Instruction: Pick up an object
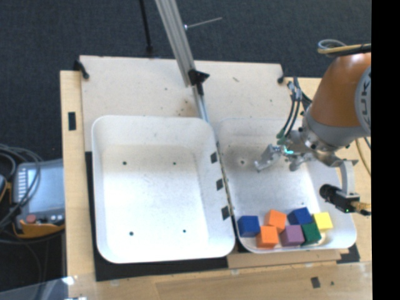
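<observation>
**Pick not started: blocks sitting untouched, gripper hanging above them**

Your targets are sitting in the near end of the right bin (247, 144): a cluster of small blocks, packed close and mostly touching. Blue block (249, 225) is lying at the left end, two orange blocks (277, 218) (268, 235) next to it, then purple block (292, 234), green block (311, 232), a second blue block (300, 215) behind those, and yellow block (322, 220) at the right end.

The gripper (265, 160) is hovering over the bare middle of that bin, well apart from the cluster, toward the far side of it. You're seeing nothing between its fingers. Whether they're parted or closed, I can't tell at this angle.

My read: nothing is being lifted, so the whole job is remaining — travel toward the near end, descend on one block, close, raise. The tight packing is looking risky; an end block like the blue or yellow one is probably giving you the cleanest finger clearance.

Left bin (150, 186) is holding no blocks.
</observation>
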Controlling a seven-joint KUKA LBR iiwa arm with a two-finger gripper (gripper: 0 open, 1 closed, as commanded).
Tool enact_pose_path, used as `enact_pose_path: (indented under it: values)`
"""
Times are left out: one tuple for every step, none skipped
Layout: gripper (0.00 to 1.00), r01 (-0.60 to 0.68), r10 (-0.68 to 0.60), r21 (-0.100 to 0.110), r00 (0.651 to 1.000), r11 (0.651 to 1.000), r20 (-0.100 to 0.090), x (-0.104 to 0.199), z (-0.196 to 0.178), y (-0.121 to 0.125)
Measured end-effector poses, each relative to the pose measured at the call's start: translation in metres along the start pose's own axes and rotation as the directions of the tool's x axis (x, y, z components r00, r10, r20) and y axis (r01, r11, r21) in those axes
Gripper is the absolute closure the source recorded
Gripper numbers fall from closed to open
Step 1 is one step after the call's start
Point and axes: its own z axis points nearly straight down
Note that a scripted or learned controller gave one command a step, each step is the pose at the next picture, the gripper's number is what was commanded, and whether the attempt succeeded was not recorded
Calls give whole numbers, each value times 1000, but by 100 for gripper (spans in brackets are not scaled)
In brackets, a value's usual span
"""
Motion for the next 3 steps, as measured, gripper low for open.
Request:
enact_pose_path:
  values:
    - [0,-2,2,-5,1000,1000,1,0,-2,1]
    - [0,-5,5,2,1000,1000,3,2,57,-7]
    - [0,-5,5,1,1000,1000,4,0,110,-8]
